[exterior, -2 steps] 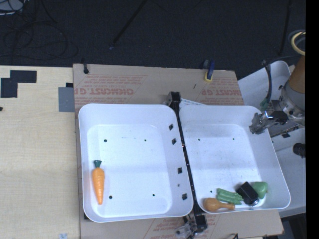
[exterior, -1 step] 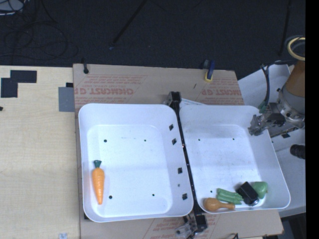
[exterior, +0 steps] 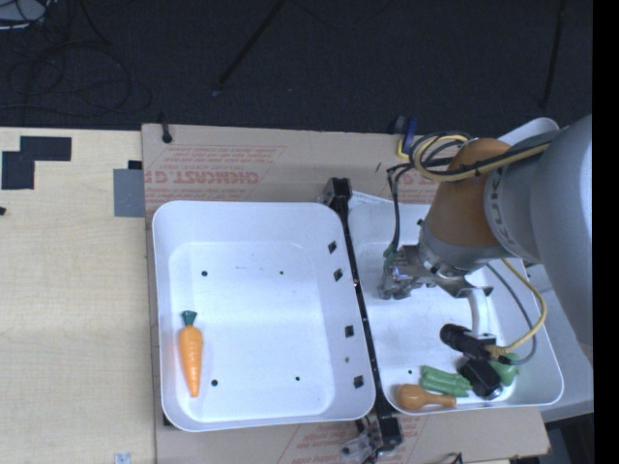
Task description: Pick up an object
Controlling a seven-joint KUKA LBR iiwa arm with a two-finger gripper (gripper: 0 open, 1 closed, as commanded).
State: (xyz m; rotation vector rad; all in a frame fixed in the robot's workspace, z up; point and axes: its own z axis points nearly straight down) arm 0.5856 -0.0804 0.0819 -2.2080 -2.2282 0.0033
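Arm point(exterior: 503, 211) is hovering upper right | gripper point(exterior: 397, 283) state: cannot tell; approach step | next: descending toward pear point(exterior: 423, 397), lower right bin point(exterior: 551, 387).

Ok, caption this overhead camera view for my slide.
KUKA arm reaches over the right bin; toy carrot lies in the left bin.

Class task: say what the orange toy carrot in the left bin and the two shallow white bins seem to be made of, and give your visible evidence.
The orange toy carrot with a green top looks like moulded plastic: its colour is uniform and saturated and its surface smooth, though rubber is possible. The left white bin and the right white bin look like thin formed plastic, judging by their rounded corners and smooth, faintly glossy walls.
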